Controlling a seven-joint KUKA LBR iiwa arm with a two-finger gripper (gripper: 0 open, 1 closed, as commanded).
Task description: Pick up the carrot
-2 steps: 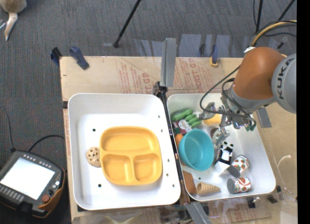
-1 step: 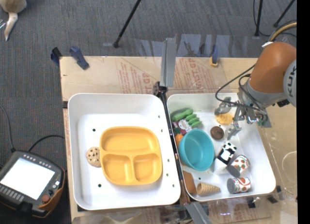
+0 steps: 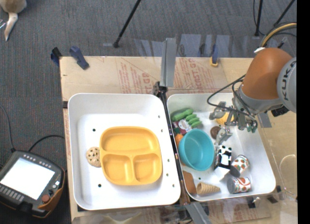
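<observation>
An orange piece that looks like the carrot lies in the right bin, wedged against the left rim of the teal bowl, which partly hides it. My gripper hangs over the same bin, right of the bowl and well apart from the carrot. A yellow item lies close beside the gripper's body and a brown item next to its tip. A black-and-white cow toy sits just below the gripper.
Green pods and a red item lie above the carrot. Two patterned cups, a wafer cone and a brown-orange cone crowd the bin's front. The left bin holds a yellow divided plate and a cookie.
</observation>
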